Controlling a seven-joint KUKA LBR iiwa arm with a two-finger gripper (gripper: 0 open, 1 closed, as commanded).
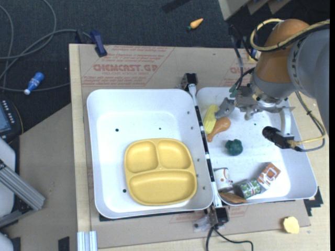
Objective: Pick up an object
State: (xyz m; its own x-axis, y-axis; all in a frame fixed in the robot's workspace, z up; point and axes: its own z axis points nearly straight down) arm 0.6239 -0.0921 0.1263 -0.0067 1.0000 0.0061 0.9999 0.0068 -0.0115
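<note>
The gripper (pixel 236 104) is seen over the upper part of the right bin (pixel 301 179); whether it is released or clenched cannot be told. Just left of it lie a yellow corn cob (pixel 210 118) and an orange drumstick (pixel 219 126), ungrasped.

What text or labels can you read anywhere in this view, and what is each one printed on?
"CHEMCAST GP", red print, partly cut off: on the board under the bins.
Smaller red lines on that board: too blurred to read.
Print on the small cartons in the right bin: too small to read.
</note>
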